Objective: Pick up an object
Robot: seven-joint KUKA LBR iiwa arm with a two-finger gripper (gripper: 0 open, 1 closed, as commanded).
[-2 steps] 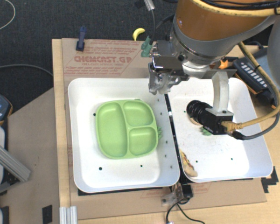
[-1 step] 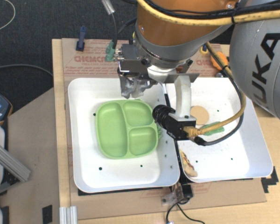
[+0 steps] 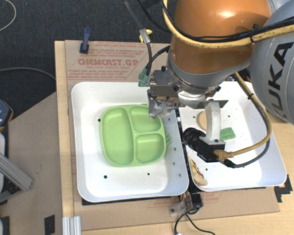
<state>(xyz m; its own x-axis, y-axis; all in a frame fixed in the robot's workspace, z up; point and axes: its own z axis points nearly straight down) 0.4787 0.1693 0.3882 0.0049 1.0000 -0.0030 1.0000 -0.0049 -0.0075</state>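
My claw (image 3: pixel 156 109) hangs at the upper right rim of the green divided plate (image 3: pixel 133 135) in the left bin (image 3: pixel 88 170); how it stands I cannot tell. A grab on that thin rim could slip, or tilt the plate against the bin wall. My own wrist hides most of the right bin (image 3: pixel 264 170), where a small green block (image 3: pixel 228 133) peeks out.

left bin (image 3: pixel 88 170): floor bare around green tray (image 3: pixel 132 136) | right bin (image 3: pixel 264 165): arm (image 3: pixel 220 38) overhangs
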